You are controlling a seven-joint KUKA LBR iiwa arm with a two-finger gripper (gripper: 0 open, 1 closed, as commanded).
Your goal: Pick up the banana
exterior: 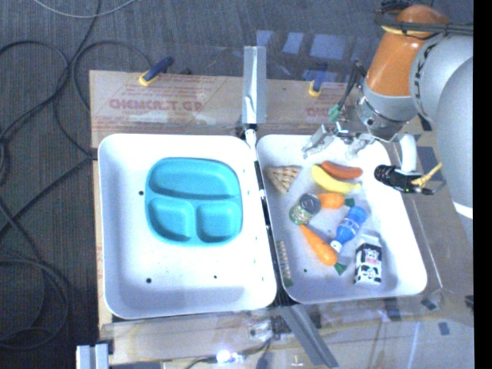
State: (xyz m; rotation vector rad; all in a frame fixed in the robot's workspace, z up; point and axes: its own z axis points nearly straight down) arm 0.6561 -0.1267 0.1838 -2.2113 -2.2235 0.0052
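Nearest the camera, in the right bin (415, 279), a small black-and-white milk carton (369, 264) stands by the front corner. Just beside it to the left lies a carrot (318, 244), slanting toward the bin's middle, and a blue bottle (350, 225) lies tilted next to the carrot's lower end. A little farther back sit a small round tin (305, 209) and a short orange piece (331, 201), close together. The left bin (123, 283) holds a blue tray (194, 200) with three compartments.

Farther back in the right bin, the banana (334, 180) lies flat on the floor of the bin, with a red sausage (341, 169) touching its far side. A waffle-patterned wedge (284, 177) rests to the left of them, near the wall between the bins.

Above the far edge of the right bin hangs the tool (338, 138), its thin fingers spread apart and gripping nothing, just behind the banana and sausage. The grey arm (450, 106) with its orange band reaches in from the right. Beyond the bins the desk (169, 106) carries two clamps with yellow and blue handles.
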